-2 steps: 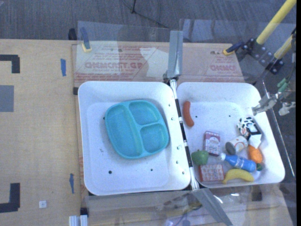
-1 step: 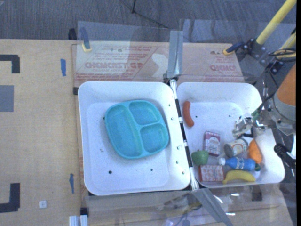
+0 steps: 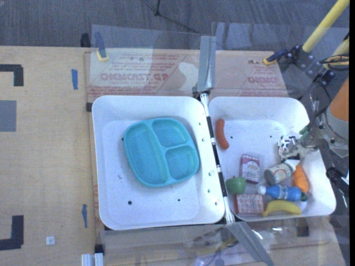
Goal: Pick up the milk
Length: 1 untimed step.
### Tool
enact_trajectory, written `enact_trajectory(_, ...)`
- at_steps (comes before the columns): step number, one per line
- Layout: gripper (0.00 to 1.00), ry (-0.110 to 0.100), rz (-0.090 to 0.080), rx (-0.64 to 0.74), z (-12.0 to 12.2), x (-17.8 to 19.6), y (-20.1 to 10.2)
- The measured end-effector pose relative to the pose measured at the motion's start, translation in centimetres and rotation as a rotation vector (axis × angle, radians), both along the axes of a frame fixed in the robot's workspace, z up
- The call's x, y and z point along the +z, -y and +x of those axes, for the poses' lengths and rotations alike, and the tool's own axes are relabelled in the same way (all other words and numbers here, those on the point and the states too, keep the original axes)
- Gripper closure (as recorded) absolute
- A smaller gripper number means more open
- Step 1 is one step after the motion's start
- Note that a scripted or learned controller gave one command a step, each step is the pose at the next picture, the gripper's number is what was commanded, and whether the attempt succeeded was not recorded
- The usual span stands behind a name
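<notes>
Risk of wrong grab: milk (image 3: 287, 144), cow-spotted carton at right edge of right bin (image 3: 260, 108), touching end effector (image 3: 302, 143) w/ open/closed state impossible to tell, & crowded by can (image 3: 278, 173) + carrot (image 3: 300, 178) just below.

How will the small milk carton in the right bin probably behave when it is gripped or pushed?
The milk carton looks boxy, so it is probably stiff and unlikely to roll. It looks small, so likely light and easy to tip. On the smooth bin, a nudge may slide it.
</notes>
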<state>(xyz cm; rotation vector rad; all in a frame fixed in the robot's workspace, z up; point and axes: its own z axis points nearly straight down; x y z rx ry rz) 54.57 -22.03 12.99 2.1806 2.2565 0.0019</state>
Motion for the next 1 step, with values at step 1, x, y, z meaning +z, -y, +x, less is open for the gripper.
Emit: enact_trajectory(1, 1.00, -0.002, 0.001, -0.084, -0.13, 9.07, -6.74)
